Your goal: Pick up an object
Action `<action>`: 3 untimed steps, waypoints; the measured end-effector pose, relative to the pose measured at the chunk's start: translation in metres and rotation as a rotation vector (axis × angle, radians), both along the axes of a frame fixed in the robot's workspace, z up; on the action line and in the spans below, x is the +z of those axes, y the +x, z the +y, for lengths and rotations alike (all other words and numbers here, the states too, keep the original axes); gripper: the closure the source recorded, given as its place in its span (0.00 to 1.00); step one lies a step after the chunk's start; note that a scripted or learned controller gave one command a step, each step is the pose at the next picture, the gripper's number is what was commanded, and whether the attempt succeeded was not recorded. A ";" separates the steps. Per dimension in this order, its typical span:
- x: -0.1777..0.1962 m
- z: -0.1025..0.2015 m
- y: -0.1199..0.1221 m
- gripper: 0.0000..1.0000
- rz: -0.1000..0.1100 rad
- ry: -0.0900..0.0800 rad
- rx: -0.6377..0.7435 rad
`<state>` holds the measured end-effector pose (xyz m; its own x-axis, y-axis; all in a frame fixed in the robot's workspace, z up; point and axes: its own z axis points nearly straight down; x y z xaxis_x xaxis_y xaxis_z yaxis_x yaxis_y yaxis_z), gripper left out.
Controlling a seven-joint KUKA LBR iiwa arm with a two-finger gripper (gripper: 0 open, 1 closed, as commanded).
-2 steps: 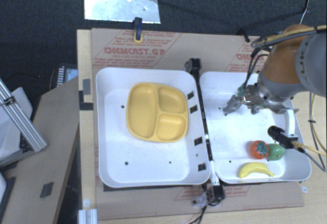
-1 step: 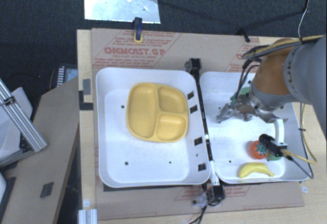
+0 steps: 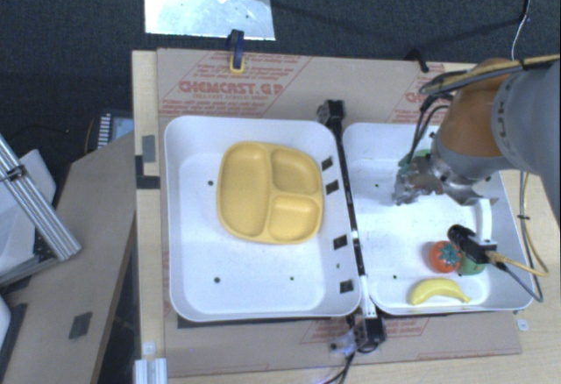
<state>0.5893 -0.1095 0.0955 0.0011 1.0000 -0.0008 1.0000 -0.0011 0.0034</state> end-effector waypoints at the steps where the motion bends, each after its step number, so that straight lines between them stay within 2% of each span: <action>1: 0.063 0.005 0.004 1.00 -0.004 0.000 0.005; 3: 0.182 0.003 0.011 1.00 -0.005 -0.001 0.006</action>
<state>0.6005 -0.1066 0.2775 -0.0052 1.0000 -0.0017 1.0000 0.0052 0.0081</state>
